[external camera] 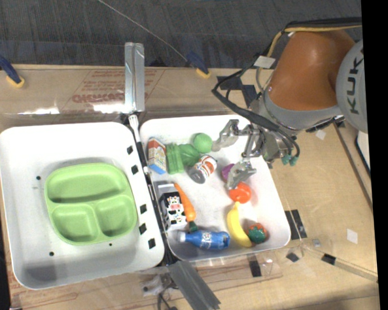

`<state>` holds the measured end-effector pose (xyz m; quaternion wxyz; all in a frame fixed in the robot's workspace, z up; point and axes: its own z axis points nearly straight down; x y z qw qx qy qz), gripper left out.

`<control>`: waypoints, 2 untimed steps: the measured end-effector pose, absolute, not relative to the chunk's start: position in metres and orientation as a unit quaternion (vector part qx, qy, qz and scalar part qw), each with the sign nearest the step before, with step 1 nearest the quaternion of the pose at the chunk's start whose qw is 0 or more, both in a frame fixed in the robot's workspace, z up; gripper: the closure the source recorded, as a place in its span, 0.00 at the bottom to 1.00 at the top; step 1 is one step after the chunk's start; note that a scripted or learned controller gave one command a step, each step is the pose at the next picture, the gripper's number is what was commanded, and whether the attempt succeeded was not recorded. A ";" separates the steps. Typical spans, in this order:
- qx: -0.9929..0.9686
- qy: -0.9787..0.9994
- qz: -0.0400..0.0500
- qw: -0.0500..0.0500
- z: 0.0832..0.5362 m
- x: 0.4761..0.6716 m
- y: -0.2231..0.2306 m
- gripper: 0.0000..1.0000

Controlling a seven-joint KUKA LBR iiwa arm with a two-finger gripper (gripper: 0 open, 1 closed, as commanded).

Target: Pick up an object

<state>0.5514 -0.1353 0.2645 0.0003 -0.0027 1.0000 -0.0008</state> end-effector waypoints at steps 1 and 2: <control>-0.086 0.996 0.002 -0.004 0.161 0.589 -0.128 0.00; -0.076 0.997 0.001 -0.002 0.089 0.615 -0.101 0.00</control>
